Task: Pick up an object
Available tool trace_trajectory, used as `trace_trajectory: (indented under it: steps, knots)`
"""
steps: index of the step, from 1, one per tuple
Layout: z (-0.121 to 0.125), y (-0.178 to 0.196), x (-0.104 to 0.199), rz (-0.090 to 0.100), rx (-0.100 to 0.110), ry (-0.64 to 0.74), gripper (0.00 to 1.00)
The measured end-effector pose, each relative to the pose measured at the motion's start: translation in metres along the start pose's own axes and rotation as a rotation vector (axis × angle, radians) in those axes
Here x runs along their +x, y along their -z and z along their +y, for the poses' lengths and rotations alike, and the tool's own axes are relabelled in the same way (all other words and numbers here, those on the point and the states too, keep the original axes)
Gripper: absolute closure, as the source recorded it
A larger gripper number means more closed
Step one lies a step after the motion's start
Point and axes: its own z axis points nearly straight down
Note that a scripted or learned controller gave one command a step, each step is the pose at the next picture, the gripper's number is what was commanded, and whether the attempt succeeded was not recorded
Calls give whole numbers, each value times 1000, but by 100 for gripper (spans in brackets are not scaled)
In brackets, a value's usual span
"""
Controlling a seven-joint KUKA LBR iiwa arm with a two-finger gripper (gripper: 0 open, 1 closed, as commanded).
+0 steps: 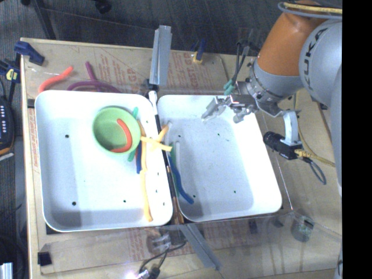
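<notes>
My gripper (224, 113) hovers over the far part of the right bin (256, 185), its fingers (209, 111) spread open with nothing between them. A green bowl (110, 127) with an orange curved strip (124, 133) in it lies in the left bin (64, 173), well to the gripper's left. Yellow sticks (154, 143) cross over the divide between the bins, and a long yellow stick (144, 188) lies along the left bin's right wall. A blue stick (179, 186) lies along the right bin's left wall.
Orange (56, 79) and purple (92, 86) cords lie on the bench behind the left bin. A grey metal bar (160, 54) stands up behind the gap between the bins, with a blue clamp (200, 51) to its right.
</notes>
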Motion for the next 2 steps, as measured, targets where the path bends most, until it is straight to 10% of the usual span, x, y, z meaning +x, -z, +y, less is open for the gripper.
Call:
trace_trajectory:
  steps: [1, 2]
  knots:
    - [7, -149, 41, -18, -2, 134, 0]
    - [44, -170, 31, -28, -15, 463, 0]
